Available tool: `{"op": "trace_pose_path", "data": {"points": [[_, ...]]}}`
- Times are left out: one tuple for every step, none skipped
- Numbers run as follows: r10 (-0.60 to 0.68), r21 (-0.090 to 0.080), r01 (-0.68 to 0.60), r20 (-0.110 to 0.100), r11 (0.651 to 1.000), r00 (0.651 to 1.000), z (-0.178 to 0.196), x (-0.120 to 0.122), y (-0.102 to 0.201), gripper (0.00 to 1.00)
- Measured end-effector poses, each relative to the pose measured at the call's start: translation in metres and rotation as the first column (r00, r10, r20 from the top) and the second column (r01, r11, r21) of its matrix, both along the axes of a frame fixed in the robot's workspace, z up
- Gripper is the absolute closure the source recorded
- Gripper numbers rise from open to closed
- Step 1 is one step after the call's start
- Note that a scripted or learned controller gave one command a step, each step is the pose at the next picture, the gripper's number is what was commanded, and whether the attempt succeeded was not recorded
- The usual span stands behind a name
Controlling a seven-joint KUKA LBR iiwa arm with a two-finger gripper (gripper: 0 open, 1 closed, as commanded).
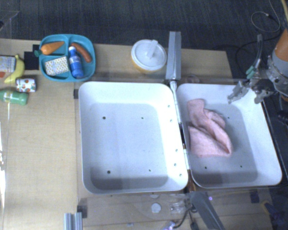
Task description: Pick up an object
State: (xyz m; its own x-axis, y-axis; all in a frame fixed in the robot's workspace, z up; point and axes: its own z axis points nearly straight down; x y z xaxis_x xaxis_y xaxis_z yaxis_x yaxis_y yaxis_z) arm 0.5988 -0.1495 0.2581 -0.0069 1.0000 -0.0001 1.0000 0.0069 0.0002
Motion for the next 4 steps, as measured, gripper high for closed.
{"op": "trace_pose_path", "data": {"points": [[0.108,0.001,-0.108,-0.001,0.994,0.994,-0.155,-0.017,0.011,0.0],[0.128,-0.002,-0.128,0.01,0.992,0.992,-0.169,-0.009,0.036,0.0],[0.131,-0.005,-0.131,0.017,0.991,0.991,-0.157,-0.006,0.036,1.0],[0.035,0.0,-0.035,0.013,0.999,0.999,-0.167,-0.005,0.031,1.0]]}}
